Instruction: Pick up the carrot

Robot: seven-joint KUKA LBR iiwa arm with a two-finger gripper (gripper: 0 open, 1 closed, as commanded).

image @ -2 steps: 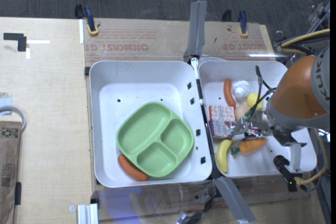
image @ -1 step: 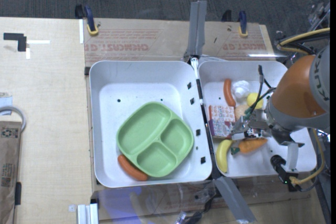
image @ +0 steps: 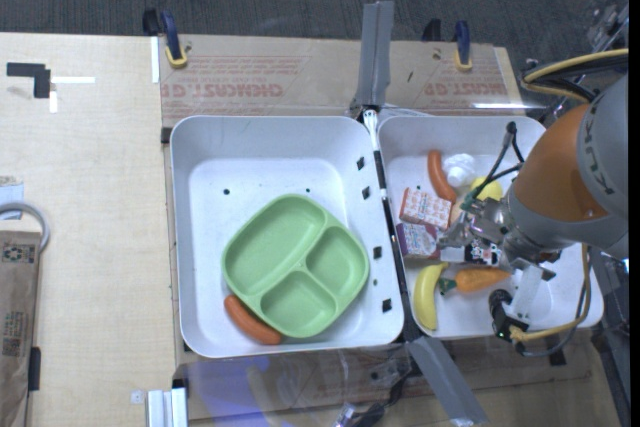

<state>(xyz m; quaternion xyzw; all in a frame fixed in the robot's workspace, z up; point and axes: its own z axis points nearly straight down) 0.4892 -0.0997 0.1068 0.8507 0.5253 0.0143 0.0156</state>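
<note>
Lowest in frame, at the left bin's (image: pixel 190 245) bottom-left corner, an orange sausage-like piece (image: pixel 250 320) is seen lying against the green divided plate (image: pixel 295 265), partly tucked under its rim; plate is set tilted in the middle of that bin, three compartments, nothing seen in them. Right bin (image: pixel 400 130) next: banana (image: pixel 427 295) is laid along the bottom-left part, roughly upright in the view, and the carrot (image: pixel 478 281) is found just beside it to the right, orange body lying across, green top end toward the banana. Gripper (image: pixel 478 233) is positioned just above the carrot in the view, near or touching it; contact cannot be confirmed, and whether the claw is open or closed cannot be told, since that part is hidden in clutter under the wrist. Grey arm with orange band (image: pixel 560 175) is seen coming in from the right over the bin's right half. Left of the gripper a red-and-white printed packet (image: pixel 425 207) is seen, a darker packet (image: pixel 415 240) below it. Farther up, a second orange sausage-like item (image: pixel 437 173) lies beside a white crumpled object (image: pixel 460 168), with something yellow (image: pixel 487 189) partly hidden by the arm
</note>
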